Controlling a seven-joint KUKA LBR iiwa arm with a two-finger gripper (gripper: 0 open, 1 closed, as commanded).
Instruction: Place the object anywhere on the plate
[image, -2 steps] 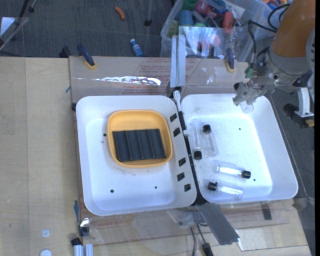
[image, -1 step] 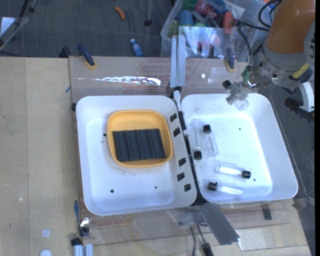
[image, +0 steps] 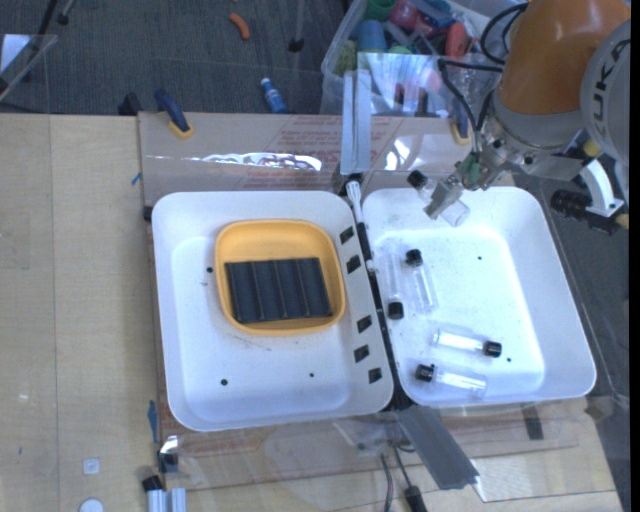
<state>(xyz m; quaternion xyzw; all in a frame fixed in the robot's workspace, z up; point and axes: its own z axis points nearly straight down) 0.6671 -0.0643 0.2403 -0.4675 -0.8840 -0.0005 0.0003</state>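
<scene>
A yellow plate (image: 232, 245) lies in the left bin (image: 190, 380) with a black ridged block (image: 278, 290) on it. My gripper (image: 452, 196) hangs over the far left corner of the right bin (image: 560, 350), well right of the plate. It is shut on a clear vial (image: 443, 207) whose black cap (image: 415, 180) points left, and the vial sits above the bin's rim. Several more clear vials with black caps lie in the right bin, among them one (image: 420, 282) near the middle and two (image: 462, 342) (image: 455, 379) toward the front.
Black clips (image: 362, 322) line the ridge between the two bins. A clear box of coloured clutter (image: 400, 40) stands behind the bins. The arm's orange band (image: 560, 50) and its cables fill the top right. A metal bracket (image: 435, 450) juts out at the front.
</scene>
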